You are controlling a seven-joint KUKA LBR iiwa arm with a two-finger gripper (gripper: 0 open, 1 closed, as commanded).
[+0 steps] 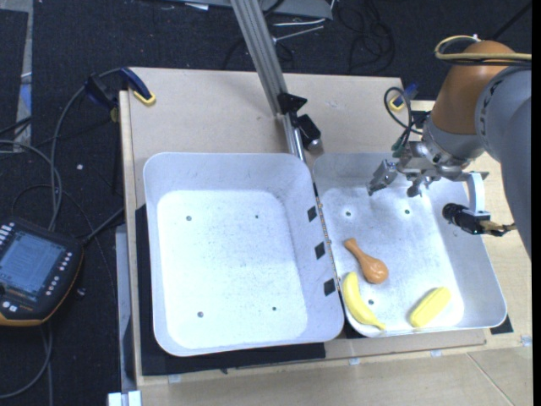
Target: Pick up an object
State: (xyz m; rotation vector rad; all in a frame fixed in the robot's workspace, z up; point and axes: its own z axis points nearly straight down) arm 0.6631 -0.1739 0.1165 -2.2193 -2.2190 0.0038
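The grey arm with its orange band reaches in from the right, and its claw [397,181] hangs over the far end of the right bin [473,260], above bare white floor. Its two fingers stand spread apart with nothing between them, so the claw is open and holds no object.

Three things lie in the near half of the right bin, well apart from the claw. An orange drumstick-shaped toy [368,262] lies near the bin's left wall, its thin end pointing up-left and its round end toward the bin's middle. Just below it, a yellow banana [359,304] curves along the near-left corner, close to the rim. To the right of the banana, a short yellow block [429,306] lies tilted near the bin's front edge. None of the three touches another, though the drumstick's round end and the banana's upper end are near each other.

The left bin [169,184] sits beside the right one on the bench [211,108]. A handheld control pendant [32,269] rests on the dark floor at the left.
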